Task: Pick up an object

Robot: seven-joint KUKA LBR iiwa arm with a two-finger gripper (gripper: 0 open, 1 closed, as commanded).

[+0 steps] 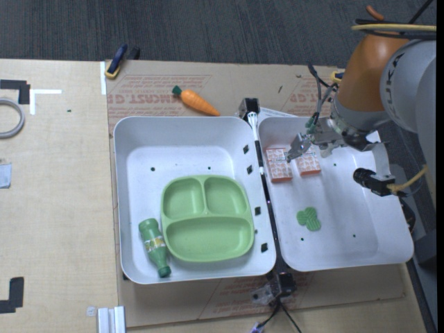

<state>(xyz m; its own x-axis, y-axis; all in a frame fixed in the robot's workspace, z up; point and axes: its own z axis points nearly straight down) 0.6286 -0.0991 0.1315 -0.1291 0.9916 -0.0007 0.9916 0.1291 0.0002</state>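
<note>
Boxes (291, 164) + green piece (309, 219): right bin (388, 245) | plate (207, 218), bottle (154, 247): left bin (139, 144)

Plate (207, 219) in left bin (132, 144) — bottle (154, 247) beside

The bench (55, 207) is pale wood, with a brown cardboard sheet (156, 92) laid over its middle. On the cardboard sit two white bins side by side, the left bin (139, 144) and the right bin (361, 245), touching at their inner walls. A toy carrot (196, 101) lies on the cardboard just beyond the left bin. A blue clip (116, 60) rests at the sheet's far left corner.
</note>
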